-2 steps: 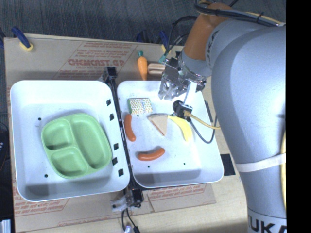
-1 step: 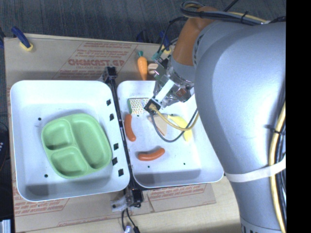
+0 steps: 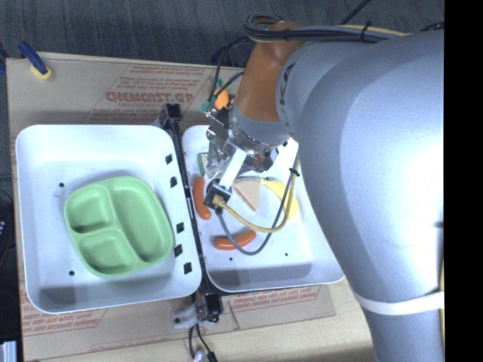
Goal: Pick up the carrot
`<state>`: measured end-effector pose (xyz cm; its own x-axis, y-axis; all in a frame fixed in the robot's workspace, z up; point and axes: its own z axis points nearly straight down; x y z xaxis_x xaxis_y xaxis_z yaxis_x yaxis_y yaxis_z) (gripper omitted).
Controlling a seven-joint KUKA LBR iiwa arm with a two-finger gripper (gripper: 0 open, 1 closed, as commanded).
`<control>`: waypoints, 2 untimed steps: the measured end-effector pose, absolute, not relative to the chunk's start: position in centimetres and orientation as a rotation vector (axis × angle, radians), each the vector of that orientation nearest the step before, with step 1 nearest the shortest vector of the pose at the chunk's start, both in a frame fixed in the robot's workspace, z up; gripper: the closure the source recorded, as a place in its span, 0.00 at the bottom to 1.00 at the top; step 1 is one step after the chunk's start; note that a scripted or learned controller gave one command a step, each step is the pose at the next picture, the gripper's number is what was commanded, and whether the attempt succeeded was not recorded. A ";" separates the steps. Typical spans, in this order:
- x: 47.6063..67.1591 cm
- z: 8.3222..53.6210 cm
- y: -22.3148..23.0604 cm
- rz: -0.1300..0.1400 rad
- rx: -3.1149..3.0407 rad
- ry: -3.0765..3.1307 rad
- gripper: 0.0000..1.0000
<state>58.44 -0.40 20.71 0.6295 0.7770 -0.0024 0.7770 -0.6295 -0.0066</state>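
The carrot [image 3: 201,200] is a short orange piece lying lengthwise against the left wall of the right bin [image 3: 302,266], with a bit of green at its far end. My gripper [image 3: 214,159] hangs low over the far left part of that bin, right above the carrot's green end. The arm's grey body and orange band cover the bin's right side. I see nothing held.
An orange-brown sausage-shaped piece [image 3: 234,240] lies near the right bin's front. A pale wedge [image 3: 250,194] and a yellow piece [image 3: 278,190] sit mid-bin beside the gripper. The left bin [image 3: 38,202] holds a green divided plate [image 3: 117,225]. A black divider [image 3: 183,194] runs between the bins.
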 end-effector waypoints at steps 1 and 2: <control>59.0 22.2 -4.4 0.004 -2.604 -1.754 1.00; 55.7 31.4 -6.2 0.003 -2.795 -1.430 1.00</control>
